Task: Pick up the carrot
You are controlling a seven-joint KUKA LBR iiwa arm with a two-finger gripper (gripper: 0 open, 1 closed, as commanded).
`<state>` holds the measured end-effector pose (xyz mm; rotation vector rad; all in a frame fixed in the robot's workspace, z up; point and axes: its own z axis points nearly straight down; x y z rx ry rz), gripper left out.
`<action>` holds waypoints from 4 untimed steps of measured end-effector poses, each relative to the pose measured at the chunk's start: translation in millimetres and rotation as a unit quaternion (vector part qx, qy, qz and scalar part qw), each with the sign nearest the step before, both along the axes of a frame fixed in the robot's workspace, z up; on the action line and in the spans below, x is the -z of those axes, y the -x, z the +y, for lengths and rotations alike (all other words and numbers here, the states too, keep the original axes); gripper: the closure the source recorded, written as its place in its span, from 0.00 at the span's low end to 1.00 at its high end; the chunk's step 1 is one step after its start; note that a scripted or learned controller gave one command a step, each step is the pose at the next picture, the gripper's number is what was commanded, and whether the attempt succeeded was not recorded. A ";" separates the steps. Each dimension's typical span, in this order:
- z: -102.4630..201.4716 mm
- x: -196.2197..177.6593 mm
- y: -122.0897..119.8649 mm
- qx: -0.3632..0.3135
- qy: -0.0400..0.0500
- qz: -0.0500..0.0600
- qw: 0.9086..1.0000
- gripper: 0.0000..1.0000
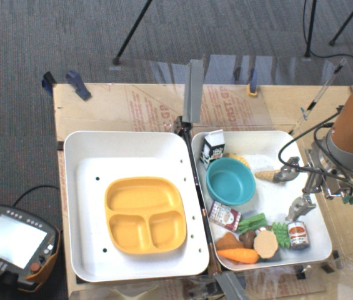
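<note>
The orange carrot lies flat along the near edge of the right bin, with its tip toward the left. My gripper hangs over the right side of that bin, up and to the right of the carrot and well apart from it. It is open: one finger points at a cone-shaped piece, the other finger sits just above a small can. Only bare bin floor shows between them.
Crowded around the carrot are a brown lump, a tan round slice, green pieces and a red packet. A teal bowl and a milk carton stand farther back. The left bin holds a yellow divided plate.
</note>
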<state>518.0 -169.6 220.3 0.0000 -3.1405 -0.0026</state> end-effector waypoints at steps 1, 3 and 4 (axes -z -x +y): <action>37.4 -4.7 -79.8 0.049 0.000 -0.002 0.999 0.00; 37.6 121.9 -80.9 0.146 0.002 -0.014 0.989 0.00; 36.0 122.4 -48.2 0.279 -0.001 -0.013 0.960 0.00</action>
